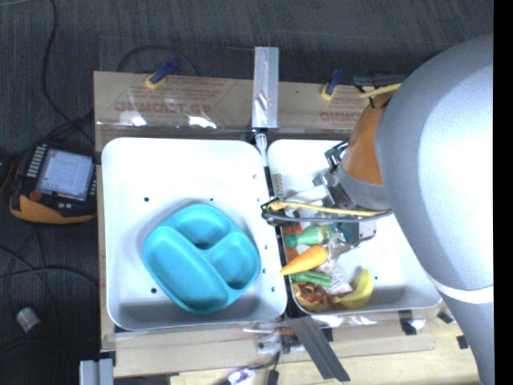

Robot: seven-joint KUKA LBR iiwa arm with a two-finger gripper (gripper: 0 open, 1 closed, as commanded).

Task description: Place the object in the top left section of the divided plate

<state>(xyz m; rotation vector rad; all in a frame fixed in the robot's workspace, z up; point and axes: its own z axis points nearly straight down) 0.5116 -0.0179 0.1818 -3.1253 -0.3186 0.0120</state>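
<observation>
A turquoise divided plate (pixel 202 255) lies in the left bin (pixel 128 175), turned at an angle, with nothing in its sections. In the right bin (pixel 393 283) a heap of toy food sits at the front left: an orange carrot (pixel 305 260), a yellow banana (pixel 358 289), a green piece (pixel 311 235) and a flat reddish piece (pixel 311 295). My gripper (pixel 343 233) hangs over this heap, just right of the green piece and above the carrot. The wrist and a yellowish bar (pixel 321 208) cover much of it.
The grey arm (pixel 449 167) with its orange band (pixel 367 155) covers the right bin's right side. A raised divider (pixel 272 239) separates the two bins. A small device with a screen (pixel 60 179) lies on the floor at the left.
</observation>
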